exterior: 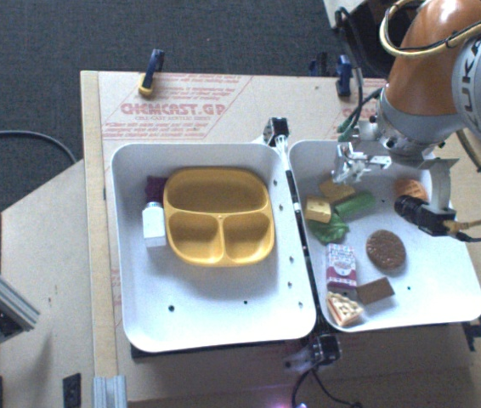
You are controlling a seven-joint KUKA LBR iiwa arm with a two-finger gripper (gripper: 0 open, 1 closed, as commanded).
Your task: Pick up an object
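My gripper (351, 167) hangs over the far left part of the right bin (444, 300), just above a tan block (339, 190) and a green pod (355, 203). Beside them lie a yellow cheese cube (318, 210) and a green leafy piece (334, 230). An orange item (411, 189) sits partly hidden behind the gripper's black side unit (419, 213). Further forward are a round brown cookie (386, 250), a pink packet (341, 266), a brown bar (375, 291) and a pizza wedge (344, 310). I see nothing held by the gripper.
The left bin (215, 308) holds a yellow divided plate (219, 215), a small white bottle (154, 224) and a dark purple item (155, 185). A ridge (296, 219) divides the two bins. Cables trail from the arm at the right.
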